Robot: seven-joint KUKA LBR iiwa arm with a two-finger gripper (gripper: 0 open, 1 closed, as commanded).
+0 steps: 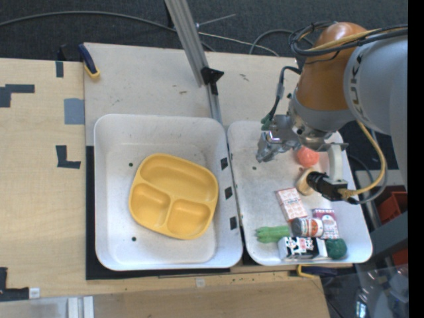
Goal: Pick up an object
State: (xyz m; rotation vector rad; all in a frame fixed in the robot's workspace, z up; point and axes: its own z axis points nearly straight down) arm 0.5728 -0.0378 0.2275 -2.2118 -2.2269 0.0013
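While jaws (267, 150) hover, orange ball (307, 156) just beside, right bin (255, 197).

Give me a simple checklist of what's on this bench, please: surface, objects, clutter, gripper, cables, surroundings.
Surface: wooden bench bearing two white bins, left bin and right bin.
Job's things: yellow divided tray in left bin; small packets, a can, green items and an orange ball in right bin.
Clutter: nothing seen.
Gripper: gripper over right bin's upper part, nothing visibly held.
Cables: black cables along arm, more on floor.
Surroundings: dark carpet, metal pole.
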